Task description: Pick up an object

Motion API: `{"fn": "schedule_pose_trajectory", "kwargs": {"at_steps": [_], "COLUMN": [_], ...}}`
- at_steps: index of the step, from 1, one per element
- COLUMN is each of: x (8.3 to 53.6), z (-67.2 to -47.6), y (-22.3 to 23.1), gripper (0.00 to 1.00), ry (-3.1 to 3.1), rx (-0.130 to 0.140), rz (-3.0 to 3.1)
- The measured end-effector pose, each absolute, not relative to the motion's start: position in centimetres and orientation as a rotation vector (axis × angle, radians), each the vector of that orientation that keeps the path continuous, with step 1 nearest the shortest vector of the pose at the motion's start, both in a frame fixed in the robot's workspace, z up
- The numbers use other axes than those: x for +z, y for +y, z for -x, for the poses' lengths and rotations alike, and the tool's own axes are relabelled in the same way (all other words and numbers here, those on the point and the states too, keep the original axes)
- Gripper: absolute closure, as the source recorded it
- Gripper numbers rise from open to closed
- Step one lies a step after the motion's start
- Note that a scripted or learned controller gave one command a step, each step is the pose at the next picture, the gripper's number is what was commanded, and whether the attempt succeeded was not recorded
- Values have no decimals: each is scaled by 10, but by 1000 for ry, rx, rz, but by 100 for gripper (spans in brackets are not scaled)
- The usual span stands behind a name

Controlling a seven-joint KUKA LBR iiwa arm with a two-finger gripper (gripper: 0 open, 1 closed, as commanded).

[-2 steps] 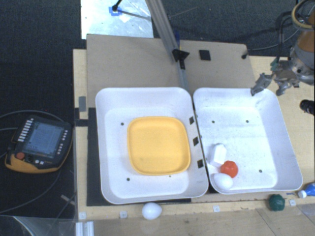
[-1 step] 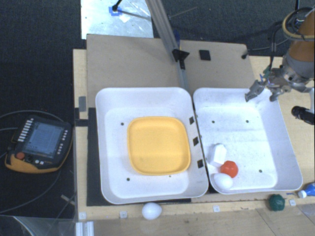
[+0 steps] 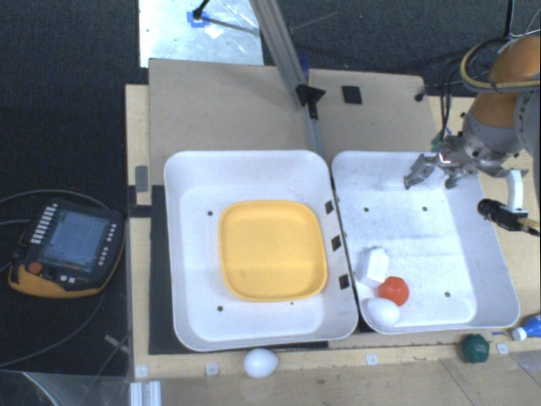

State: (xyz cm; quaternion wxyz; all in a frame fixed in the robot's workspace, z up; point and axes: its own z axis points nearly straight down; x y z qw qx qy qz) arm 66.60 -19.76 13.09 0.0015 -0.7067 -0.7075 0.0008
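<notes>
Camera view: fixed overhead look, at a slant, onto both bins.
Surface (image 3: 237, 100): tan board carrying two shallow white bins side by side; a grey pole crosses its far edge.
Left bin (image 3: 190, 227): occupies the left half of the surface and holds one item, a yellow plate.
Right bin (image 3: 456, 260): occupies the right half; its far part is bare, and three items cluster at its near-left corner.
Arm (image 3: 507, 83): grey with an orange band, entering over the far-right corner of the surface.
Yellow plate (image 3: 273, 249): square with rounded corners, lying flat in the middle of the left bin.
Hand (image 3: 439, 172): over the far edge of the right bin, fingers spread, nothing between them.
Red ball (image 3: 393, 291): in the near-left corner of the right bin, between the white block and the white egg.
White block (image 3: 374, 263): just beside the red ball, on its far side.
White egg (image 3: 383, 312): close against the bin's near wall, just beside the red ball.
Second egg (image 3: 261, 363): outside both bins, at the near edge of the surface.
Risk, crowding: the three items sit so close that a descending finger may land on a neighbour and scatter the cluster.
Risk, wall: the corner walls leave little room for spread fingers.
Risk, shape: the round ball and egg could roll out of a closing grip.
</notes>
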Motion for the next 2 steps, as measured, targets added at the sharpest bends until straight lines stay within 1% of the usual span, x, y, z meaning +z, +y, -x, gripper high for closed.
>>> {"fn": "schedule_pose_trajectory", "kwargs": {"at_steps": [1,2], "x": [89,102], "z": [-665,-667], "y": [-197,-198], "gripper": [0,100], "ry": [-2221,-2226], "rx": [2,-2], "rz": [2219,2221]}}
